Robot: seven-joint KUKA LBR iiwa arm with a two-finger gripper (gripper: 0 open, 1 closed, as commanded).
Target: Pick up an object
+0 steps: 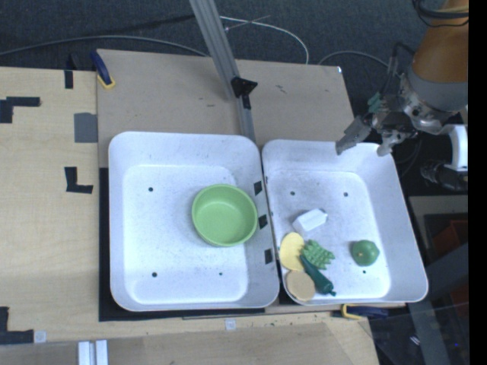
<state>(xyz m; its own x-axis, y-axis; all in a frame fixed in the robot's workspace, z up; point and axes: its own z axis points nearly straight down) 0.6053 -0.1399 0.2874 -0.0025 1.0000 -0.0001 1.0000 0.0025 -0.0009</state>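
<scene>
My gripper (365, 142) hangs over the far right rim of the right bin (380, 169), its two fingers spread apart with nothing between them. Well below it in that bin lie a white block (310, 220), a green ball (365, 252), a green leafy toy (316, 263) and two yellow round pieces (292, 250) against the near left corner. A green bowl (224, 215) sits in the left bin (137, 204).
A slanted metal pole (221, 48) crosses the bench behind the bins and ends near the gap between them. Cables trail over the dark floor at the back. The arm's orange band (445, 48) stands at the upper right.
</scene>
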